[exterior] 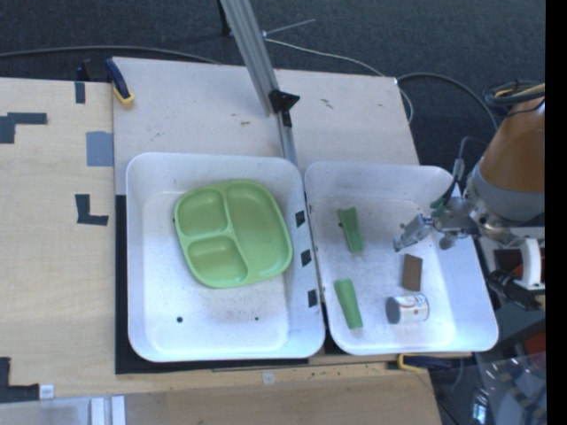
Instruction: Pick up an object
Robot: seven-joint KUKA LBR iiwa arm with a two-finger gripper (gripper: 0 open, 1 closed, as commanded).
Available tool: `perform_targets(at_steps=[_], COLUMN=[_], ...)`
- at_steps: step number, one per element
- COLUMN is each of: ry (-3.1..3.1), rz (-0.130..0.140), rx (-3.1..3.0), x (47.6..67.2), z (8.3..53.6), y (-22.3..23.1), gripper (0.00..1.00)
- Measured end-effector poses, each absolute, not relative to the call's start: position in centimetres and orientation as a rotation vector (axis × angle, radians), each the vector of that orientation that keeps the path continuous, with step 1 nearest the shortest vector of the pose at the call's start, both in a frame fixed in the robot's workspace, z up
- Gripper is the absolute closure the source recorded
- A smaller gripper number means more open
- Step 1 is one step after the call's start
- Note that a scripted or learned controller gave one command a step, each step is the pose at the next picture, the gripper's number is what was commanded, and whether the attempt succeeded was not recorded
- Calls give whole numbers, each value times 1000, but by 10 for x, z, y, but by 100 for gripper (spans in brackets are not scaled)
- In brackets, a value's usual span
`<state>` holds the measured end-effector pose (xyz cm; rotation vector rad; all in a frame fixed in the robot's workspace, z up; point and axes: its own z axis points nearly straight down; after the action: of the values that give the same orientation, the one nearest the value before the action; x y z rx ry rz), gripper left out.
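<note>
the left bin holds a green tray. in the right bin, two green sticks lie near its left edge; a can and a brown block sit right of centre. the gripper hovers above the block, fingers spread, holding nothing. the block looks light and stiff; pinch across its narrow sides.

The green tray looks like smooth plastic with a soft shine, and both white bins look like matt plastic with small dark specks. The bench shows pale wood grain, and the pole looks like brushed metal.
</note>
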<state>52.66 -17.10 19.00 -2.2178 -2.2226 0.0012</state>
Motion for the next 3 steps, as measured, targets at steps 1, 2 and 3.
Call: perform_targets(at_steps=[1,2,3], ry=[-2222,-2218,-2228], rz=[1,7,1], rx=[-2218,-2215,-2227], x=[527,525,526], z=[190,125,90], y=[-171,-170,-172], gripper=[0,0,0])
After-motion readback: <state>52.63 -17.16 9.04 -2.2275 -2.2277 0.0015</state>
